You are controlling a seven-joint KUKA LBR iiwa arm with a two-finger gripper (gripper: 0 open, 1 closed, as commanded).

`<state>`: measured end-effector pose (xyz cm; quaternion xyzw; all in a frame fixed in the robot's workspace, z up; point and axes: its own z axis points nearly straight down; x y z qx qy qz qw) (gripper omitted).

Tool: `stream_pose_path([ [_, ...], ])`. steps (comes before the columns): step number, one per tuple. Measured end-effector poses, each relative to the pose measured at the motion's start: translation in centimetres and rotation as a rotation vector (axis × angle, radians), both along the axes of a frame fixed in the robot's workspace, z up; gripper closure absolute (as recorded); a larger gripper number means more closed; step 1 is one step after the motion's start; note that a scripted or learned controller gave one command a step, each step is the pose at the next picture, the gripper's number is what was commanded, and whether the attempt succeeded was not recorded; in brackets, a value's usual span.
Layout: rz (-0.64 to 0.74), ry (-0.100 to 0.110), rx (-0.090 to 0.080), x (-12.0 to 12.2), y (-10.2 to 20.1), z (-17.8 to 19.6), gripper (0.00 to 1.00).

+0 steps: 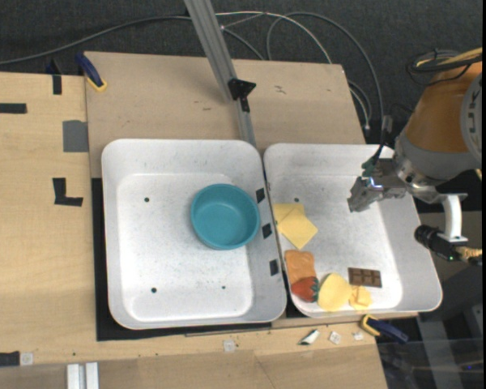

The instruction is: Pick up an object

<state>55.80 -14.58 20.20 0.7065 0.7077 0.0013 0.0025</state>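
A blue bowl (223, 215) sits in the left bin (130, 177). The right bin (324, 168) holds a yellow flat piece (295, 224) near its left wall. Along its front lie an orange block (300, 263), a red piece (304, 288), a yellow rounded piece (334, 292) and a brown chocolate-like bar (364, 278). My gripper (361, 197) hangs over the right bin's right part, above bare floor, well apart from all the objects. I see nothing between its fingers.
A slanted grey metal pole (219, 55) crosses the bench behind the bins. Cables (308, 31) trail at the back. Blue-yellow clamps (91, 71) sit at the board's back left and front right corners. The arm's orange band (441, 120) fills the right side.
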Motion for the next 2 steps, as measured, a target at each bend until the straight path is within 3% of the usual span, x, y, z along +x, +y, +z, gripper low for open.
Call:
stream_pose_path([
  [1,0.0,0.002,0.001,0.1,0.0,3.7,1.0],
  [2,0.005,0.006,0.003,0.0,5.5,4.3,1.0],
])
